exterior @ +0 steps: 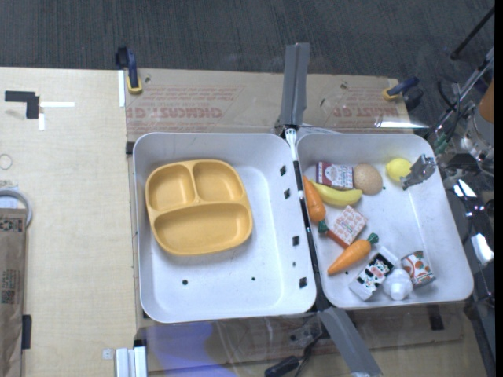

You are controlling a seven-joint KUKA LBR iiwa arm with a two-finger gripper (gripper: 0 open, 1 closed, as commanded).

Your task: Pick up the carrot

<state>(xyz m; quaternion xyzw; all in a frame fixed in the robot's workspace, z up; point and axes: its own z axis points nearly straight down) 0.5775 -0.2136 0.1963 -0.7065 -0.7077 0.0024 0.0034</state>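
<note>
Approach step: my gripper (418,171), grip state I cannot tell, sits right of the lemon (398,168); next, reach left and nearer to the carrot (350,255).

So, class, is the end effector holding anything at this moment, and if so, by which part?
Nothing is held. The end effector sits at the right bin's far right edge, apart from both carrots, which lie untouched in the bin.

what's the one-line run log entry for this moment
phase: approach | gripper: over right bin edge, nothing seen held | carrot: lying in right bin, untouched
</note>
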